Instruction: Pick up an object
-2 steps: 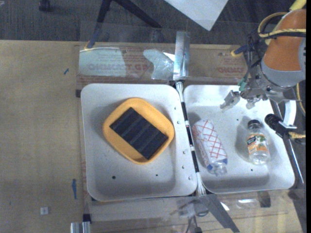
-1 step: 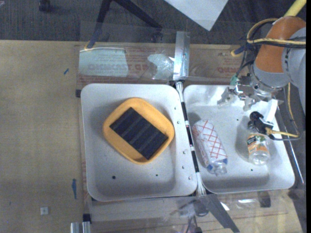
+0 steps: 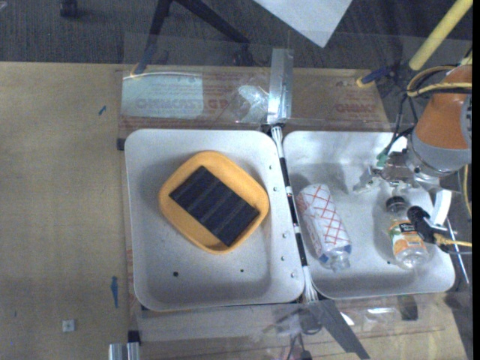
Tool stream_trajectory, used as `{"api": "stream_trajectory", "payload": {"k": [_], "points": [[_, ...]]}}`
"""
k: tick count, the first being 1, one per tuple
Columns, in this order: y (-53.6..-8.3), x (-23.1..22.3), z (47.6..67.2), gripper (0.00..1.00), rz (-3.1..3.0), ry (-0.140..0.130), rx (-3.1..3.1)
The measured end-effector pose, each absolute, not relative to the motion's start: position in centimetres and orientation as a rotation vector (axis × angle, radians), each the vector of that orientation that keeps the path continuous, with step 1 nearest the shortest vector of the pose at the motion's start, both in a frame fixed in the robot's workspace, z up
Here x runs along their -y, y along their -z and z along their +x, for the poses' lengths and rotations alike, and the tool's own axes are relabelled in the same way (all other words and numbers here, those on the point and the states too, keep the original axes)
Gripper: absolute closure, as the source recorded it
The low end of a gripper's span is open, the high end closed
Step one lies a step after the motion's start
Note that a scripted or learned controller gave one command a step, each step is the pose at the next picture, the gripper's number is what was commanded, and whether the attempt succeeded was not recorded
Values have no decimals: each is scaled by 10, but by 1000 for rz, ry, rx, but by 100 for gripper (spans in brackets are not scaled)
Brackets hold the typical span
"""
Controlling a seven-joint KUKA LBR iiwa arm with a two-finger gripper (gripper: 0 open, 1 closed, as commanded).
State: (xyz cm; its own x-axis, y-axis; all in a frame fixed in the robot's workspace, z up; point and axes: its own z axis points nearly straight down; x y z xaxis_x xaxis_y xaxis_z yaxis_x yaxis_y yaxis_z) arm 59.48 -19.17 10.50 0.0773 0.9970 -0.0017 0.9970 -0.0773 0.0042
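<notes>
Worktop point(image 3: 60, 201), right bin point(image 3: 360, 272): reaching in from right edge, gripper point(image 3: 367, 180) pointing left near back-right corner; fingers' spread untellable.

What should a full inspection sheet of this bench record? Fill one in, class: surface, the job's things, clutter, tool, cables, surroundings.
surface: wooden bench bearing the left bin and the right bin side by side.
job's things: yellow block with a black ribbed panel, in the left bin; red-lattice bottle lying in the right bin; orange-label bottle near that bin's right wall.
clutter: clear plastic wrap on the cardboard strip behind the bins.
tool: the tool is over the right bin's far part; nothing seen held.
cables: yellow lead looping above the arm.
surroundings: chair base and white sheet beyond the bench.
</notes>
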Motion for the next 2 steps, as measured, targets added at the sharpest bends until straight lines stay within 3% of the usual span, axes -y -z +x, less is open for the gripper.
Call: {"api": "stream_trajectory", "payload": {"k": [1, 2], "points": [[-104, 214, 579, 0, 2172, -4, -2272], [-88, 216, 541, 0, 2022, -19, -2403]]}}
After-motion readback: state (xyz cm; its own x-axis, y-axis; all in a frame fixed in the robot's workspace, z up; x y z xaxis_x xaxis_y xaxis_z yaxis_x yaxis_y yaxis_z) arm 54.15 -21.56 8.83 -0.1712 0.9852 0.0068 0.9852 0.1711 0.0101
